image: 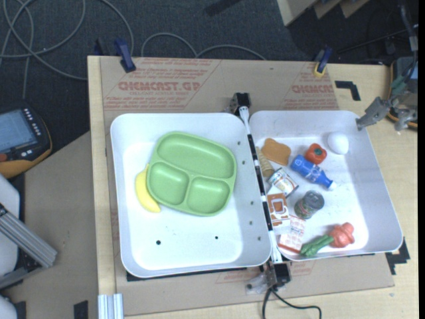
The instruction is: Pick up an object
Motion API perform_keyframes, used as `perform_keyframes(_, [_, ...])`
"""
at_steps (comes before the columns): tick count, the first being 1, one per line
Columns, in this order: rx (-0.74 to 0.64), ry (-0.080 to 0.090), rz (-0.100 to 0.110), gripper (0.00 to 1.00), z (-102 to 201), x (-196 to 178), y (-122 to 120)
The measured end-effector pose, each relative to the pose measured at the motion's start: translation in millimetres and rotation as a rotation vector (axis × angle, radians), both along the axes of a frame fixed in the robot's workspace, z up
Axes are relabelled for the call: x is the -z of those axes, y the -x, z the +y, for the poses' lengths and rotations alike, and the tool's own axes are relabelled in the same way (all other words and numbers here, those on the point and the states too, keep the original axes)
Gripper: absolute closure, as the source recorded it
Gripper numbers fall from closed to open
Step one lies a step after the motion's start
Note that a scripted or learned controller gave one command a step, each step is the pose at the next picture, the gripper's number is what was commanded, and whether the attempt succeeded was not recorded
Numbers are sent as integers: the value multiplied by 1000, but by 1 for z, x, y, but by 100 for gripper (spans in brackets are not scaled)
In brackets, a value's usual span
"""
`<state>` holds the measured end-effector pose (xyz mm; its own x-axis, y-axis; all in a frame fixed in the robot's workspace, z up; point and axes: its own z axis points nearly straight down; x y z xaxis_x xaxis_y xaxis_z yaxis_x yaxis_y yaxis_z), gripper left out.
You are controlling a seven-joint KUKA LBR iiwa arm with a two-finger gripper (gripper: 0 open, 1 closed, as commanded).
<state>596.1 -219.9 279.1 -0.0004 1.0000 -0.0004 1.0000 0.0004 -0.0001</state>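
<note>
gripper [369, 116] sits at the far right edge of the right bin [378, 198]; whether it is wide or narrow, i cannot tell. nothing shows between its tips. near it in that bin lie a white egg [338, 143] and a blue bottle [312, 171]. a green plate [191, 173] fills the left bin [133, 238], touching a banana [145, 193].

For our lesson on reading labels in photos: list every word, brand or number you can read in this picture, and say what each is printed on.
"CHEMCAST GP": red print on the brown board behind the left bin.
"CHEMCAST": the same print, repeated behind the right bin.
Smaller red lines under both: too blurred to read.
Printed packets and the can in the right bin: labels too small to read.
Handheld screen at left: unreadable.
</note>
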Motion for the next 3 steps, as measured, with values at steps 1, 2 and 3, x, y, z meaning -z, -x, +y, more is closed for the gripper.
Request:
perform_keyframes(1, [0,1,-9,0,43,171,-4])
perform_keyframes(2, [0,-1,-1,0,62,194,-39])
perform_keyframes(3, [-2,2,-10,100,61,181,-42])
